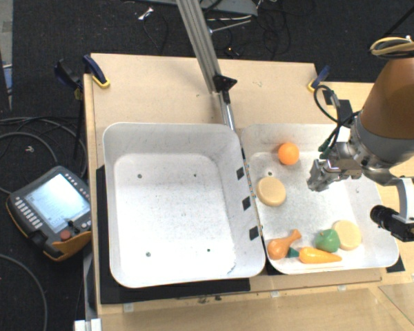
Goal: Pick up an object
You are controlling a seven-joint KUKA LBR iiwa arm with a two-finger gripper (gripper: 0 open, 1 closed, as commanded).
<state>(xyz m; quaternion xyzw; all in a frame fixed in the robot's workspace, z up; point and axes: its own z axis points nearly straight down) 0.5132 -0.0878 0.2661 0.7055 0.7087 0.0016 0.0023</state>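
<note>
My gripper (pixel 319 178) hangs over the middle of the right bin (pixel 372 257), right of a cream round disc (pixel 271 191) and below-right of an orange ball (pixel 288 154). Nothing shows between its fingers. Along the bin's front lie an orange drumstick-shaped toy (pixel 283 244), a carrot (pixel 320 256), a green piece (pixel 327 240) and a pale yellow round piece (pixel 348 234).
The left bin (pixel 121 143) lies beside the right one, joined by black clips. A metal pole (pixel 201 40) slants up from the bench's back. A teach pendant (pixel 52 212) lies on the floor at left. Clamps sit at the bench's rear corners.
</note>
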